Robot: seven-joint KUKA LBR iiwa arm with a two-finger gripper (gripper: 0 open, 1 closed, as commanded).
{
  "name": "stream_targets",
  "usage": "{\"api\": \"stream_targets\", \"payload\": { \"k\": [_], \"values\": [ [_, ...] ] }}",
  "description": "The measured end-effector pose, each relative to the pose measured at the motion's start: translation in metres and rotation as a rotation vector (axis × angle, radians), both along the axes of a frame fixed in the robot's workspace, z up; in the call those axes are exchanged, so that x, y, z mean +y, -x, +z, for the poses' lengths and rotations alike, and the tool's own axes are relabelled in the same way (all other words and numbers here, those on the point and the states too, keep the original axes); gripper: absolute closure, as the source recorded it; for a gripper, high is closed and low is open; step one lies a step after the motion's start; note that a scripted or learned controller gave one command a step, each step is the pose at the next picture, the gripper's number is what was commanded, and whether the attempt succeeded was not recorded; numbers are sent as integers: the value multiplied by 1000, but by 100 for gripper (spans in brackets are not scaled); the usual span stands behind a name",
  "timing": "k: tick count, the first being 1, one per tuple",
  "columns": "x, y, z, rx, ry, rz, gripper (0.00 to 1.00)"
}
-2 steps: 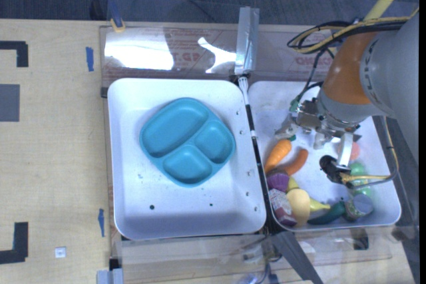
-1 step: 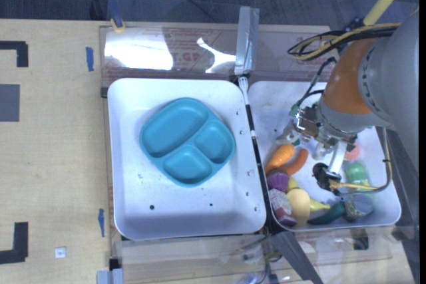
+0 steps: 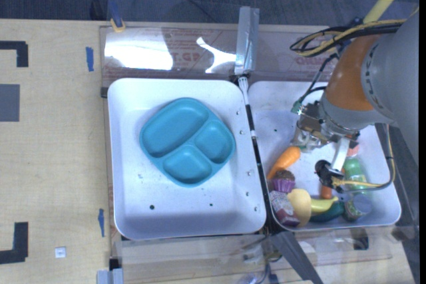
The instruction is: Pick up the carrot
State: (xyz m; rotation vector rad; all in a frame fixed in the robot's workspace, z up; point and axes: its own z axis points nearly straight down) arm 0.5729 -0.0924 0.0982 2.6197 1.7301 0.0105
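Bright, even overhead light fills the scene, and colours read clearly. Strong white glare (image 3: 156,53) streaks the clear panel well to the left of the gripper (image 3: 318,142) and above the left bin (image 3: 126,143). Soft, faint shadows sit under the blue divided plate (image 3: 188,141). Beneath the gripper, the toys are slightly soft and hard to separate. The picture is mildly grainy overall.

The right bin (image 3: 266,103) has bare floor at its far left part, open for passing. Its near half is crowded: the carrot (image 3: 287,159) lies close beside a banana (image 3: 307,204) and other toys, with the claw (image 3: 318,140) hanging just beside them.
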Motion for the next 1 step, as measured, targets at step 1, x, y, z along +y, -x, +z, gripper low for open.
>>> {"api": "stream_targets", "payload": {
  "k": [1],
  "values": [
    [0,0,-1,1,0,0,0]
  ]
}}
